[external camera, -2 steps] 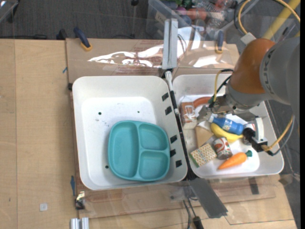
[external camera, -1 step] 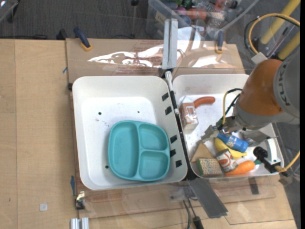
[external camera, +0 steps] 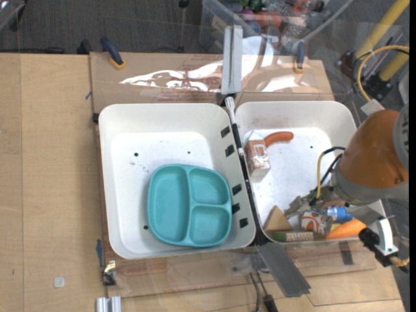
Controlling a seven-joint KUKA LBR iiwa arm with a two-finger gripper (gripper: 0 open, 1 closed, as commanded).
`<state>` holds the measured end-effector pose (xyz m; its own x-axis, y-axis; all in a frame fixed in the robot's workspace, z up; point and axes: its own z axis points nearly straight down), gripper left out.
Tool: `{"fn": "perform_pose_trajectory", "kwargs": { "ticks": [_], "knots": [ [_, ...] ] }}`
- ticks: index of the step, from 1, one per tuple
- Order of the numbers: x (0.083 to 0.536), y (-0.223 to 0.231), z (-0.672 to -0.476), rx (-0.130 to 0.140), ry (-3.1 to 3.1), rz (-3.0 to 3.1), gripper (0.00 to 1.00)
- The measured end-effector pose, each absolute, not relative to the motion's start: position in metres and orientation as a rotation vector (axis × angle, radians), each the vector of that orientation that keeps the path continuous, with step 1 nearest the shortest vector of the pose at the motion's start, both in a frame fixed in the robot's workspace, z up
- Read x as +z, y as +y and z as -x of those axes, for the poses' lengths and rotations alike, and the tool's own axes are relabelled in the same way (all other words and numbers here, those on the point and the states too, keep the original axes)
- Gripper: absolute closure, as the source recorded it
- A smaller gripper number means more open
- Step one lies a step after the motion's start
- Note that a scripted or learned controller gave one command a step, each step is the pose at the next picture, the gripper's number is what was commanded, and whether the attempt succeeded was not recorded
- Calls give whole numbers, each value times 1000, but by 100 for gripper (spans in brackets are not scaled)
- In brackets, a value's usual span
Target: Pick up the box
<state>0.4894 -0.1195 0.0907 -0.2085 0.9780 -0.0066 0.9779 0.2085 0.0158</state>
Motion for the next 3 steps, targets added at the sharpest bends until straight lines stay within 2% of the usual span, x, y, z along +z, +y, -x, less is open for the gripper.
{"fn": "perform_pose_trajectory", "kwargs": {
  "ticks": [1, 2, 3],
  "knots": [
    [92, -132, -563, 12, 2428, -1971, 0],
    [92, -203, -655, 14, 2464, -1928, 0],
    [91, -107, -620, 10, 2525, -1850, 0]
  ]
}}
